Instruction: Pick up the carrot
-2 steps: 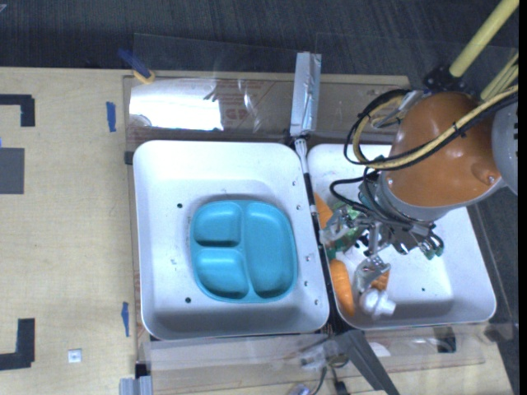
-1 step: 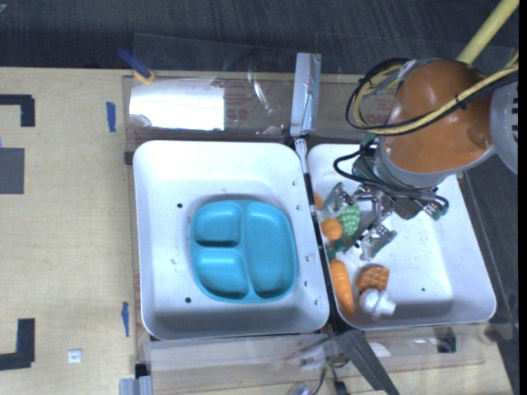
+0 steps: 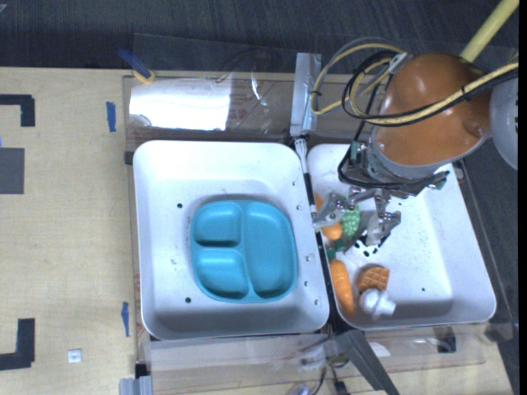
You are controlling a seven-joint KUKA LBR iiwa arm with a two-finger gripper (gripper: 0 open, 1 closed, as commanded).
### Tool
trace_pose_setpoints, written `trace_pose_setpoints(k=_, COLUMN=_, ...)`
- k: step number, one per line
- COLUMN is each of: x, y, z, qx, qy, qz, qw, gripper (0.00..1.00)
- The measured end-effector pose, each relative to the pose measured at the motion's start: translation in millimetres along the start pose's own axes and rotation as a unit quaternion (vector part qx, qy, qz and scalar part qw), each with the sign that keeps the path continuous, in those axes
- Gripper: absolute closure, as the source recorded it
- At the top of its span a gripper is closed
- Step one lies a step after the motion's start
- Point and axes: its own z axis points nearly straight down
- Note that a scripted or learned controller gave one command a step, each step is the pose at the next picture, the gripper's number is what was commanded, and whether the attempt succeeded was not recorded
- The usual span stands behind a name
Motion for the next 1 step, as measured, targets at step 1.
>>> trace_pose_setpoints(k=1, x=21.8, y=-28.8, z=-3.7, qx=-0.001, qy=0.000, qz=-0.177, qw=0.9842, gripper=0.00)
